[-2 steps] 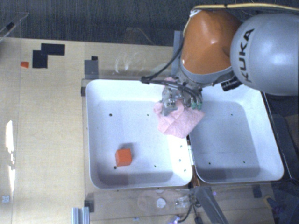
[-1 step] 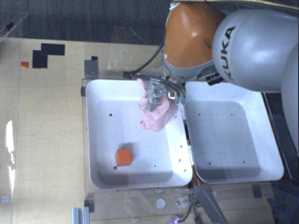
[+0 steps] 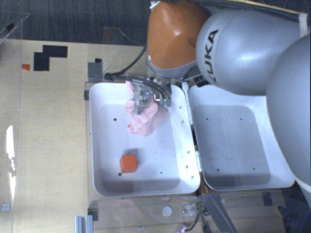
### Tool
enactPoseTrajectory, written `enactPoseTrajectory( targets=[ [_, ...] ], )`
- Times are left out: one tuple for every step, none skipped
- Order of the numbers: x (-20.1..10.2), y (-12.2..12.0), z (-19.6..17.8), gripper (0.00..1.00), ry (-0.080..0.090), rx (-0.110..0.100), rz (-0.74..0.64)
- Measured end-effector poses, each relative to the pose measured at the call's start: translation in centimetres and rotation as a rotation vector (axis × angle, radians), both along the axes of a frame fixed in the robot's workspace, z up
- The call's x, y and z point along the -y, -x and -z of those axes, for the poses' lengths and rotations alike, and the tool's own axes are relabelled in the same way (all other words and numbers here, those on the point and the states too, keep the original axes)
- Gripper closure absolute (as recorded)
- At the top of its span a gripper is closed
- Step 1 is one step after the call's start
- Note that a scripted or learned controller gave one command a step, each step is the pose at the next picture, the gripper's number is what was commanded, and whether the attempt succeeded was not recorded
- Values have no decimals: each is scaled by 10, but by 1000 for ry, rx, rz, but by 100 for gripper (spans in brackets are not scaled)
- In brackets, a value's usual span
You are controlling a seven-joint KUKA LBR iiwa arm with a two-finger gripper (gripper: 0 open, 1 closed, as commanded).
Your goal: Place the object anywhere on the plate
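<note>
A crumpled pink cloth [image 3: 144, 121] is in the upper middle of the left white bin [image 3: 104, 130]. My gripper [image 3: 146, 101] is right over the cloth's upper part. Its dark fingers are pressed together into the fabric, with pink folds showing on both sides of them. The rest of the cloth trails down towards the bin's centre. A small orange cube [image 3: 129, 163] rests on the bin floor near the front left, well apart from the gripper.
The right white bin [image 3: 233, 144] lies beside the left one, with a ridge between them. The grey arm and its orange band [image 3: 175, 30] cover the upper right. A wooden bench with black markers [image 3: 48, 57] extends to the left.
</note>
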State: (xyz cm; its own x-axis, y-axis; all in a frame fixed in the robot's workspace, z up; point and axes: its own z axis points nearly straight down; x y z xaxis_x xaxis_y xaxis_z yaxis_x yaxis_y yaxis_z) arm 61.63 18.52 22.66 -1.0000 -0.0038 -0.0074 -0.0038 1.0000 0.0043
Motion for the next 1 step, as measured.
enactPoseTrajectory(
  targets=[
    [0, 0, 0, 0, 0, 1, 0]
  ],
)
